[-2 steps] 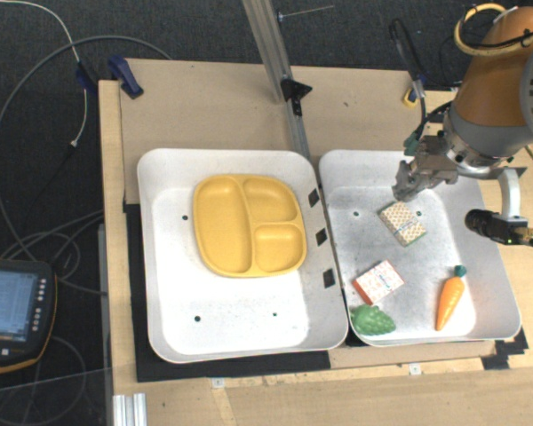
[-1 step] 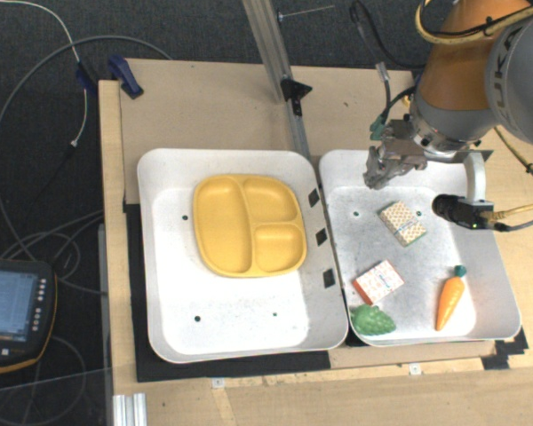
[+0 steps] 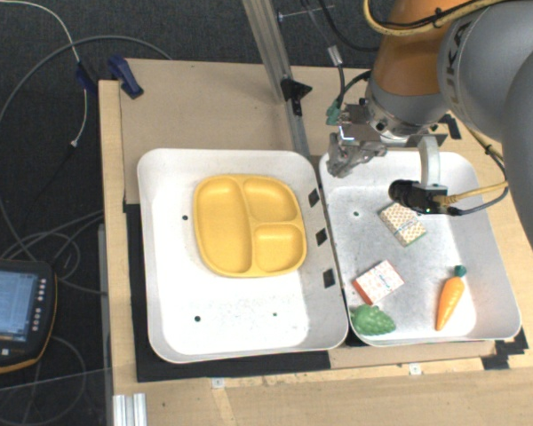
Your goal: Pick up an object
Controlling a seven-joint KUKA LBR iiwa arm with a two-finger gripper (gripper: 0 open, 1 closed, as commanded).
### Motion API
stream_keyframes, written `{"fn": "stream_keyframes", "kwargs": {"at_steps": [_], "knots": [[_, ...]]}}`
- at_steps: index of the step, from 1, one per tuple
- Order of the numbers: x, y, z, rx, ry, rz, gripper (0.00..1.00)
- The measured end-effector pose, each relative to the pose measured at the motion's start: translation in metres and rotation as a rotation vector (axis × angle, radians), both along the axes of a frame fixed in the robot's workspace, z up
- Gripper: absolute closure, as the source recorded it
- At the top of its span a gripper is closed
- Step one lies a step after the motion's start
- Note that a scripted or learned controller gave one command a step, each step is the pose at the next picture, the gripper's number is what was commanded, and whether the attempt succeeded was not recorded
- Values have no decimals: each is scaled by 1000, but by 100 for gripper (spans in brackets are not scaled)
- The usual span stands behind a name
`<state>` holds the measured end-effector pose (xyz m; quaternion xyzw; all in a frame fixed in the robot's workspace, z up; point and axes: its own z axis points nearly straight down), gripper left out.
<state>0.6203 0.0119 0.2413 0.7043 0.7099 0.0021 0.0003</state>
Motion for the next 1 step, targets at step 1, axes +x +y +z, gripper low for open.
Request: {"fn": "stream_keyframes", "kwargs": {"at_steps": [1], "knots": [[11, 57, 8, 1, 1, 0, 100]]}}
